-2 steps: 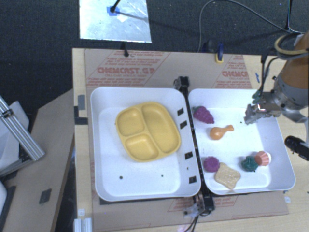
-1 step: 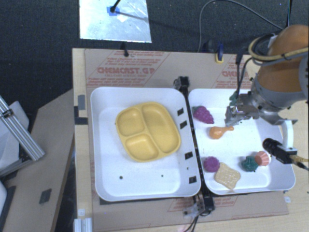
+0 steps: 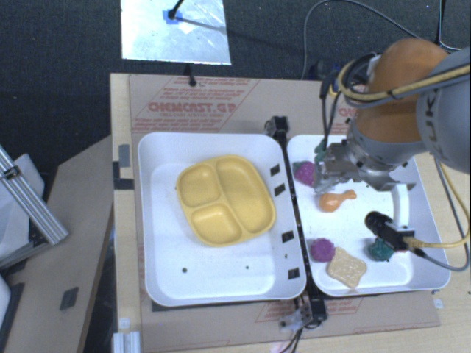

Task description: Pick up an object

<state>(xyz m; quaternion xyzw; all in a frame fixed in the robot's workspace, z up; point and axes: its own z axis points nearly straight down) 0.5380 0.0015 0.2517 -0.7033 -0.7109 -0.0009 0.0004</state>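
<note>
The right bin holds several small toys. A purple berry-like piece lies at its upper left, and an orange drumstick sits just below it. Lower down are a second purple piece, a tan slice of toast and a teal piece. My gripper hangs low over the bin's upper left, between the upper purple piece and the drumstick. The wrist hides its tips.
The left bin carries a yellow divided plate. A black divider with clips runs between the bins. A black fitting with a yellow cable lies over the right bin beside the teal piece. The grey and orange arm covers the bin's upper right.
</note>
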